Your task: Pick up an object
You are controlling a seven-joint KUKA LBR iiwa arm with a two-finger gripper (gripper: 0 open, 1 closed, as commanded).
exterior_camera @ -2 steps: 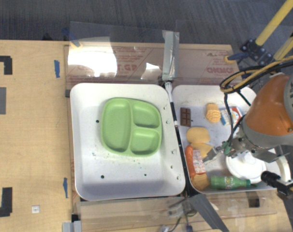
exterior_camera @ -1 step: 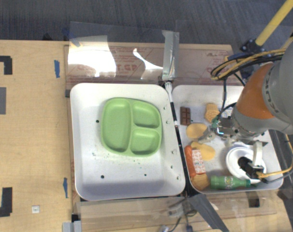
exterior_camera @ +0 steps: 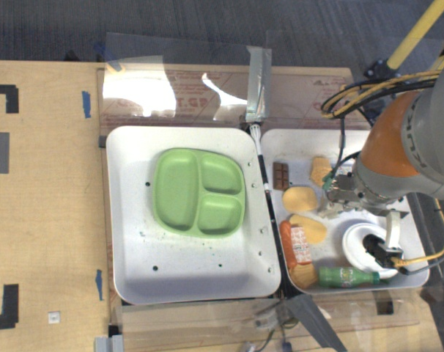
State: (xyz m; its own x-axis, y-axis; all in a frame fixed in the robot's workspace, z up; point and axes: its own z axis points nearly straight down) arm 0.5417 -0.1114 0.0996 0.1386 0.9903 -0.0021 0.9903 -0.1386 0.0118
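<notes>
My gripper (exterior_camera: 338, 196) low in right white bin (exterior_camera: 416, 283), above yellow potato-shaped pieces (exterior_camera: 300, 198); finger state cannot tell. Step: descent onto pick. Next: centre over one piece, close, lift straight. Green bottle (exterior_camera: 346, 276) lies near front wall.

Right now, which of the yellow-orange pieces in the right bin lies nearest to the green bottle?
The lowest piece, at the bin's bottom edge just left of the green bottle. The other three lie higher, above the red-and-white packet.

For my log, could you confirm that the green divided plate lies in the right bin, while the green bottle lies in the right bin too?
Not quite: the camera view shows the green divided plate in the left bin. The green bottle does lie in the right bin.
</notes>
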